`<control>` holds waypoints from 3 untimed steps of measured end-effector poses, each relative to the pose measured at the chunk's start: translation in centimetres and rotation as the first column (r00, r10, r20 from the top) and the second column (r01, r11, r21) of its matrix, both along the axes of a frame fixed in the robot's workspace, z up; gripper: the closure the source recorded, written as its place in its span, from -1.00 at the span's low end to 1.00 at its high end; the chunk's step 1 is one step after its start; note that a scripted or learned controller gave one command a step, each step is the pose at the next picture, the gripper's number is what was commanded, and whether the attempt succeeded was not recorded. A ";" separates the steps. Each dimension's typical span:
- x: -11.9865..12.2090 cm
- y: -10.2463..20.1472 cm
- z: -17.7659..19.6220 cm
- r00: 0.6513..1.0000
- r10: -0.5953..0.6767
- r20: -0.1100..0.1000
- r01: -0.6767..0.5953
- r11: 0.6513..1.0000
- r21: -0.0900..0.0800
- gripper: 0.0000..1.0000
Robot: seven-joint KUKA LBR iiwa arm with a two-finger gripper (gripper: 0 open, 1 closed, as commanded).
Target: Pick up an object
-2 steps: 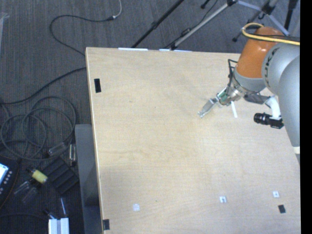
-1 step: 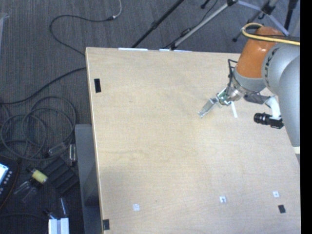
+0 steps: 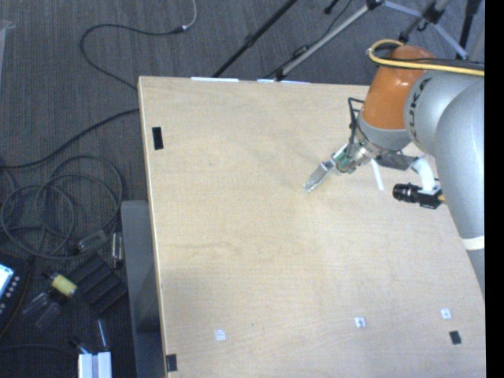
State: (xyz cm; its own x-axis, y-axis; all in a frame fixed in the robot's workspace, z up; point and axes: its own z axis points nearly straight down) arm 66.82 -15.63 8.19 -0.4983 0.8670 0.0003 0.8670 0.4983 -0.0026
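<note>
Little to report on the thing to be picked: cannot be made out near the jaws or elsewhere on the counter (image 3: 260,274), so cannot say where it lies, which way it points or how its long axis runs.

Seen instead: gripper (image 3: 313,185) over the upper right part of the counter, slim and tapered, slanted with its tip toward the lower left and its base up toward the right. Cannot tell how far apart the jaws stand at this size, nor whether anything sits between them. Cannot tell either whether the tip touches the pale wood or hangs just above it.

Behind the gripper, orange band (image 3: 387,93) at the wrist, then the grey arm (image 3: 461,148) coming in from the right. Just below the wrist, a black cylinder (image 3: 415,194) fixed to the arm on a white bracket.

Farther out on the counter: black marks (image 3: 157,138) near the upper left edge and the lower corners; three small white tags (image 3: 360,322) along the lower part, well apart from the gripper.

Beyond the counter, grey carpet (image 3: 71,69) with looped cables (image 3: 47,211) at left, and tripod legs (image 3: 346,22) slanting across the top.
</note>
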 end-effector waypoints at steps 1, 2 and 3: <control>0.0 -0.7 0.1 0.999 0.045 0.001 -0.045 0.999 -0.002 -1.00; 0.1 -1.3 0.1 0.989 0.147 0.002 -0.147 0.989 -0.001 -1.00; -0.7 -5.3 0.1 0.991 0.130 0.002 -0.130 0.991 0.000 -1.00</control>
State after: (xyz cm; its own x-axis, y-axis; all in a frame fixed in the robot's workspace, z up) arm 66.13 -20.93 8.27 -0.6069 0.7948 -0.0010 0.7948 0.6069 -0.0007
